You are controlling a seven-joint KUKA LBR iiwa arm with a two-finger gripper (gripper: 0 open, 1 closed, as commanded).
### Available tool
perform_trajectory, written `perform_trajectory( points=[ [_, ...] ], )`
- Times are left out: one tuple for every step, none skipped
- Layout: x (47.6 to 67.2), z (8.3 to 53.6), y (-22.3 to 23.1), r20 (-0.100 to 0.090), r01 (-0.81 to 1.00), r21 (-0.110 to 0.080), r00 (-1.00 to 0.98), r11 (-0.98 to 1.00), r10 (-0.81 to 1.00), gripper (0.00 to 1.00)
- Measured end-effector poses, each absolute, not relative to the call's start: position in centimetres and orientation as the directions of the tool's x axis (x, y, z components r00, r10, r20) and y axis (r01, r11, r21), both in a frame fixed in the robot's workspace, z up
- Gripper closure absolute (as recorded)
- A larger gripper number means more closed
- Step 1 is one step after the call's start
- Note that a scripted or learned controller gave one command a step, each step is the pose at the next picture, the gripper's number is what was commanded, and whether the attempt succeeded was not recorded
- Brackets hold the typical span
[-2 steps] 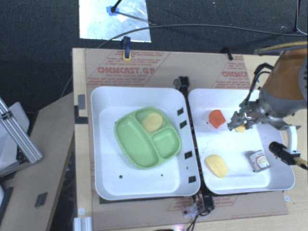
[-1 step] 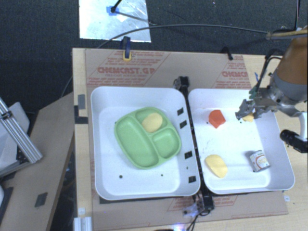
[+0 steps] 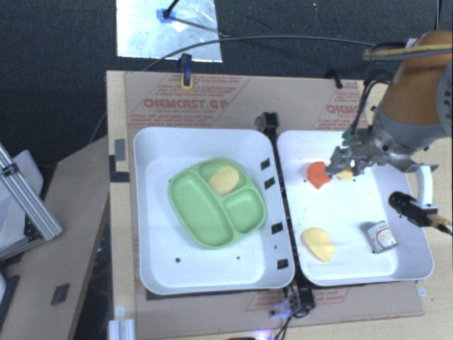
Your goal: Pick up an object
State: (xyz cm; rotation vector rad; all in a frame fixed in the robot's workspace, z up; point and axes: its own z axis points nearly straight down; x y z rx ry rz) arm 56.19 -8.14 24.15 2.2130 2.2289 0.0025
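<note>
Orange block [image 3: 318,175] sits just beside the gripper [image 3: 345,163] – unlifted. Grip unclear (small yellow piece [image 3: 345,174] there) – the pick remains.

Arm [image 3: 425,91] cut off at right edge; hand [image 3: 345,163] fingers unclear.

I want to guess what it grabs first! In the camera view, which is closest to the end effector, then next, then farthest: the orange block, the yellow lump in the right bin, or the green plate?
From the end effector:
1. Orange block, just left of it.
2. Yellow lump, nearer the right bin's front.
3. Green divided plate, left bin.
</note>
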Motion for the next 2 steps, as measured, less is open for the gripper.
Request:
perform_trajectory(
  points=[
    [55.8, 23.0, -3.2, 0.0, 1.0, 0.001, -0.007, 0.007, 1.0, 1.0],
    [55.9, 23.8, 2.0, 0.001, 1.0, 0.002, -0.008, 0.008, 1.0, 1.0]
  ],
)
